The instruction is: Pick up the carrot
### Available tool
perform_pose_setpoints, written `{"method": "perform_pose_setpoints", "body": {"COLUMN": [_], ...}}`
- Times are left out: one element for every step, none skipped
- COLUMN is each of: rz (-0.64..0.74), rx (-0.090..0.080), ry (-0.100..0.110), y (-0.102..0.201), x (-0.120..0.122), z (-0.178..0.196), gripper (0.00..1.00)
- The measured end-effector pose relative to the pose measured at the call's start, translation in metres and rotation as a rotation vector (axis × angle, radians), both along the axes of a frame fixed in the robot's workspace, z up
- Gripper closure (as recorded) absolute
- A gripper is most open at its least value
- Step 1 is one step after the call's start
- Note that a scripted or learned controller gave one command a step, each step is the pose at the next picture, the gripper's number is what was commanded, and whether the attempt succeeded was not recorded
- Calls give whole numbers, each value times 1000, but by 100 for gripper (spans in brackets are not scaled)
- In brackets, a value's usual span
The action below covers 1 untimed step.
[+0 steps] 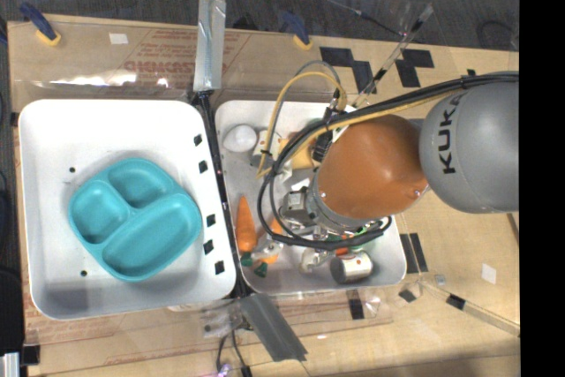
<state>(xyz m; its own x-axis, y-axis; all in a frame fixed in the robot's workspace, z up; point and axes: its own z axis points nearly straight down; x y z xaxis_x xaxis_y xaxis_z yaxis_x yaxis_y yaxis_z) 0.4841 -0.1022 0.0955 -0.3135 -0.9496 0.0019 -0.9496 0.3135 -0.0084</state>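
The grey arm (415, 163) with its orange band hangs low over the right bin (388, 265), its bulk and cables hiding the gripper, so whether it is spread or closed cannot be told. In the left bin (53, 146) sits a teal divided plate (132, 216). The carrot (245, 223) lies against the right bin's left wall — not lifted, so the pick seems still ahead. Its long axis runs near-to-far in the view, green top toward the near edge.

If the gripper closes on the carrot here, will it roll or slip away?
The carrot looks tapered and rounded, so it would probably roll or squirt from a pinch. It lies along the right bin's left wall, which likely blocks one finger. It seems rigid, probably a light toy.
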Motion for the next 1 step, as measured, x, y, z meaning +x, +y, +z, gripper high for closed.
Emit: {"method": "perform_pose_setpoints", "body": {"rz": [7], "rx": [4], "ry": [1], "y": [4], "x": [1], "z": [9], "gripper": [100]}}
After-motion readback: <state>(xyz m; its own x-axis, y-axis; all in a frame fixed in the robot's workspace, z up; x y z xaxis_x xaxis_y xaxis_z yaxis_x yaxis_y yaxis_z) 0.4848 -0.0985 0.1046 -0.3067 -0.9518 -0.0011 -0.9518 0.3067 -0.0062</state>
